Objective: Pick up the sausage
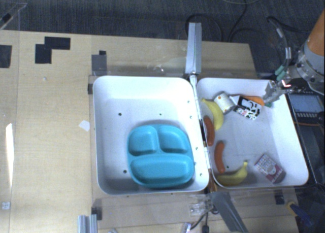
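Note:
Two reddish-brown sausages lie in the right bin. One sausage rests along the bin's left wall, just below a yellow banana. The other sausage lies lower down, its near end touching a second banana. My gripper hangs over the bin's far right corner, well away from both sausages, with nothing seen in it. An orange carrot-like piece sits just to its left.
A white bottle-like object and a black-and-white packet lie at the back of the right bin, and a pinkish packet at its front right. The left bin holds a blue divided plate.

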You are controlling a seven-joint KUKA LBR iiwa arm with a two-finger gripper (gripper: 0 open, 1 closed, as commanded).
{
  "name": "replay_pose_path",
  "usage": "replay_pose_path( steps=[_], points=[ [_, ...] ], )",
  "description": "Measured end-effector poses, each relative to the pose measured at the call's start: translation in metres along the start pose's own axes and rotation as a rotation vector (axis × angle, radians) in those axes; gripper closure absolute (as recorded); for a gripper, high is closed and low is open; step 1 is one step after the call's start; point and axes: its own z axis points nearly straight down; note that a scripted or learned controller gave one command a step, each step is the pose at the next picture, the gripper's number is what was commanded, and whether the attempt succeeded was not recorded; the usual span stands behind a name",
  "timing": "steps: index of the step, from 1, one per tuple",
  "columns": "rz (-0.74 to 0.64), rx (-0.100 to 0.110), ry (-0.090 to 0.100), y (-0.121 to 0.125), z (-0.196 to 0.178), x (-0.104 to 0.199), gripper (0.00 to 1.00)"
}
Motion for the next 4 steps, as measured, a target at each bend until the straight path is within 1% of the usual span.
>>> replay_pose_path(
  steps=[1,2,3,4],
  points=[
    [-0.143,0.002,0.001,-0.048,0.131,-0.023,0.00],
    [-0.124,-0.002,-0.001,0.026,0.036,-0.021,0.00],
    [-0.190,0.002,0.001,-0.004,0.191,-0.073,0.00],
    [-0.181,-0.003,-0.003,0.039,-0.004,-0.100,0.00]
  ],
)
